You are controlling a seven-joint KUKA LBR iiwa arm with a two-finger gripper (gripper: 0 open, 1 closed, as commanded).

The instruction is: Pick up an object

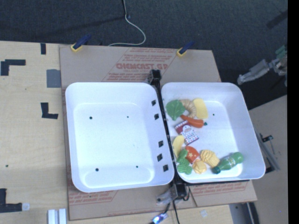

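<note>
The camera view looks down on a brown cardboard sheet (140, 64) printed with red lettering, laid over a pale wooden bench (28, 139). Two clamps with yellow and blue handles (80, 43) (185, 48) hold the sheet's far edge. On the sheet stand two shallow white bins, touching along their inner rims.

The left bin (112, 181) shows a bare white floor with four small dark dots. The right bin (233, 97) holds all the toy food, crowded against its left wall and near edge. At the far end a green leafy vegetable (174, 109) lies beside a yellow lemon-shaped piece (200, 108), with a pale tan piece (189, 105) between them. Just nearer, an orange-red carrot (194, 122) lies crosswise. Below it is a small printed packet (189, 135), white with red and blue marks. A yellow banana-like piece (177, 143) leans by the left wall, touching a red and green piece (185, 155). Yellow-orange lumps (205, 158) sit at the near edge, and a green bottle with a dark cap (229, 162) lies on its side toward the near right corner.

The gripper (261, 71) appears at the far right, outside the bins and well apart from the toys, over dark floor. It is too small and blurred to tell how its claw stands.

A thin cable (133, 24) trails across the dark floor beyond the sheet.
</note>
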